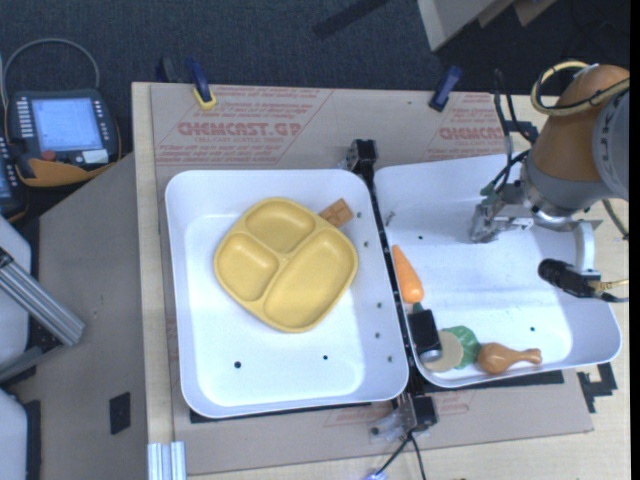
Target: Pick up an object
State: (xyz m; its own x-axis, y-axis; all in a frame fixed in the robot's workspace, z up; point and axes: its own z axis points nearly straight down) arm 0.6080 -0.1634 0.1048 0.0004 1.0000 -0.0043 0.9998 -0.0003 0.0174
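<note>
Arm: reached in from the right over the right bin (600,343).
Pincer (497,221): hung above that bin's upper floor; whether open or shut could not be told.
Objects: a carrot (406,274), green lid (459,347) and drumstick (508,356) were seen near the bin's lower-left side.
Left bin (190,298): a yellow divided plate (287,264) was held.

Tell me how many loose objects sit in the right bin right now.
4, all near its left and front edges: an orange carrot along the left wall, a black block below it, a green and tan piece, and a drumstick at the front. Others may hide under the arm.
</note>
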